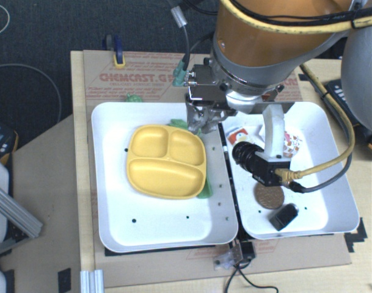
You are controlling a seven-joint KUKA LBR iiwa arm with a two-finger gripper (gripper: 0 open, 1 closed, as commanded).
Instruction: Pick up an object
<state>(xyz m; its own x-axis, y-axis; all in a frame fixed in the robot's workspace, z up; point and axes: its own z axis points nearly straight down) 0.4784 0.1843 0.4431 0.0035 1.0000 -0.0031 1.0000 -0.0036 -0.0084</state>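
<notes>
A yellow divided plate [167,162] lies in the left bin [112,182], a bit right of its middle. Something green [177,124] peeks out from under the plate's far edge and again at its right side. My gripper [201,119] hangs at the far right of the left bin, just above the plate's far right corner and the green thing. In the right bin [332,194] lie a brown round disc [270,196], a small black block [284,216] and a red-and-white packet [289,143], partly hidden by the arm.
The ridge where the two bins meet [225,176] runs just right of the gripper. A blue-and-yellow clamp [118,50] stands on the board behind the left bin. The near and left parts of the left bin floor are bare white.
</notes>
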